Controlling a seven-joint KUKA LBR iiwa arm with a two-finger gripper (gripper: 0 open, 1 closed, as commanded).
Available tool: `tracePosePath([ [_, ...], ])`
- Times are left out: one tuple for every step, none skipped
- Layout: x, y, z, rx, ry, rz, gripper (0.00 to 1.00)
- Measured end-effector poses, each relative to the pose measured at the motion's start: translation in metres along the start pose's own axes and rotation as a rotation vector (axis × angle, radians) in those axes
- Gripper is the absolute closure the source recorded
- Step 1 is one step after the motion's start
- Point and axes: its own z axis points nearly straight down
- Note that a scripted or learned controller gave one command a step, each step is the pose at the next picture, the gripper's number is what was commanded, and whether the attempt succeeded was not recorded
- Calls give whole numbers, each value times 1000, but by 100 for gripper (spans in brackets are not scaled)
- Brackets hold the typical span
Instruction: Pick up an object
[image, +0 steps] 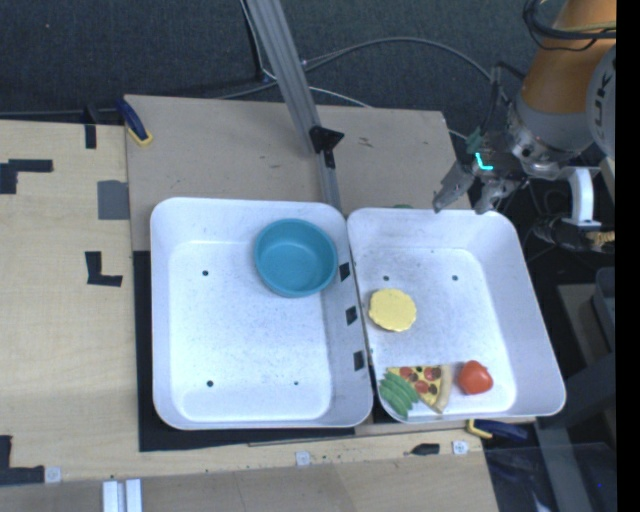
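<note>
Four loose things are on offer, and none of them has been lifted yet: a round yellow disc (393, 310) like a toy biscuit lies flat near the middle of the right-hand white bin (500, 240), a toy pizza slice (428, 385) with red and green toppings sits at that bin's near edge with a green leafy piece (397, 392) touching its left side, and a small red tomato-like ball (475, 377) rests just beside the slice on the right. In the left-hand white bin (180, 300), a shallow blue plastic bowl (294, 257) stands upright near the far right corner, close to the divide between the bins. The two-finger gripper (463, 193) hangs over the far rim of the right bin, well apart from every one of these pieces; its dark fingers look spread, with nothing between them. By my judgement the pick has barely begun: the approach, the descent onto a chosen piece, the closing and the lift all remain. The yellow disc is the nearest candidate to the tool.
</note>
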Motion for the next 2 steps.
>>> tracePosePath([
  [0, 0, 0, 0, 0, 0, 0],
  [3, -4, 62, 4, 1, 0, 0],
])
